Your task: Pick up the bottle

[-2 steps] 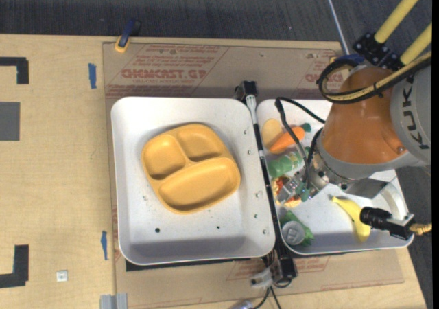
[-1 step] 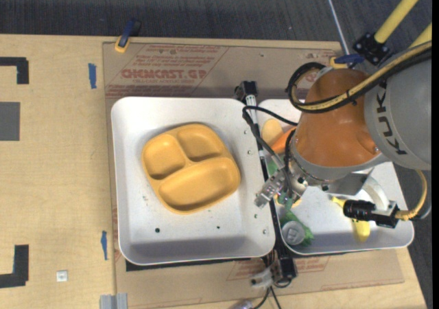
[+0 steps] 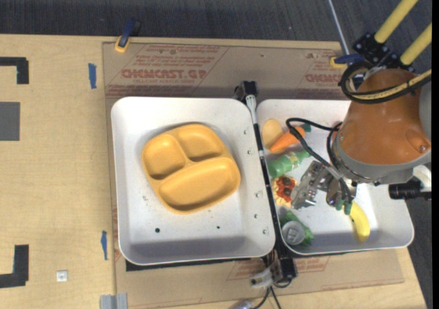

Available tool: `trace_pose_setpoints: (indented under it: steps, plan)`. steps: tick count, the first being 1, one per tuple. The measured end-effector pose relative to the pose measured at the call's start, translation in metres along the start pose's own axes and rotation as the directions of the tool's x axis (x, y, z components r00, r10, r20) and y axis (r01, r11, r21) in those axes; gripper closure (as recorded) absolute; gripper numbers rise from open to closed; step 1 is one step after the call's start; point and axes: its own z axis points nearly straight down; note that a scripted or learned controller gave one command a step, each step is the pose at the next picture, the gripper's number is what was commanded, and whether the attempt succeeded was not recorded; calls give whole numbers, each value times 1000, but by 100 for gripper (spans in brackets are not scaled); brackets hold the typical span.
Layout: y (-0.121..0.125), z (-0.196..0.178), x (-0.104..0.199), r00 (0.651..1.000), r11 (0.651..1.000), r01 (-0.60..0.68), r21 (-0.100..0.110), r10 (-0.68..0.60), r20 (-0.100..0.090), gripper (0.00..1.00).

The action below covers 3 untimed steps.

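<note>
A green bottle (image 3: pixel 289 162) lies on its side in the right bin (image 3: pixel 391 232), near the bin's left wall. My gripper (image 3: pixel 321 195) hangs over the middle of that bin, to the right of and slightly below the bottle. Its fingers (image 3: pixel 305 194) are spread open with nothing between them. The arm's orange band (image 3: pixel 381 122) hides the bin's upper right part.
Around the bottle lie an orange carrot (image 3: pixel 285 140), a pale yellow piece (image 3: pixel 272 128) and a red-orange item (image 3: pixel 283 188). A green can with a grey top (image 3: pixel 294 233) sits at the front left, a banana (image 3: pixel 359 222) at the front. The left bin (image 3: pixel 130 163) holds a yellow divided plate (image 3: pixel 191 167).
</note>
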Motion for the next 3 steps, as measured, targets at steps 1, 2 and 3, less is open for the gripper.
trace_pose_setpoints:
  steps: [1,2,3]
  plan:
    - [43,0,19,954,954,299,-1,-299,0,100]
    - [100,0,45,795,795,607,-1,-607,4,100]
    - [137,-20,31,508,508,861,0,-861,6,100]
